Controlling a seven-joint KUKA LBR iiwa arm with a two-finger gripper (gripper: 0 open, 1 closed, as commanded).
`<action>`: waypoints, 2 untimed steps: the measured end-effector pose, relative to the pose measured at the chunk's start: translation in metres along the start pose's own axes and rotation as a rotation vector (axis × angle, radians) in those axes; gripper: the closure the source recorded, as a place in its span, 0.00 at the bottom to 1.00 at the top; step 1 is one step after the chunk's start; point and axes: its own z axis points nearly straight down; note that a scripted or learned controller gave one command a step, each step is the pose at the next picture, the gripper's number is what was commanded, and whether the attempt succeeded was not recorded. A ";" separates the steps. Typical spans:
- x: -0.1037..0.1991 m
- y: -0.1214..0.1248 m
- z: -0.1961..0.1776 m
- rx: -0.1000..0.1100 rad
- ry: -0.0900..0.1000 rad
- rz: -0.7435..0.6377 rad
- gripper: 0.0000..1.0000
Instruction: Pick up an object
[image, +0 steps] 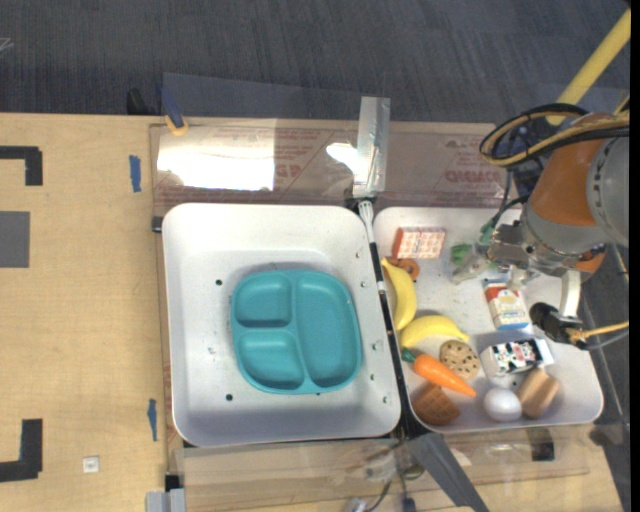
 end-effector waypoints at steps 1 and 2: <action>-0.020 -0.011 0.000 -0.001 0.003 -0.051 0.00; 0.021 0.056 0.007 0.012 0.004 -0.321 0.00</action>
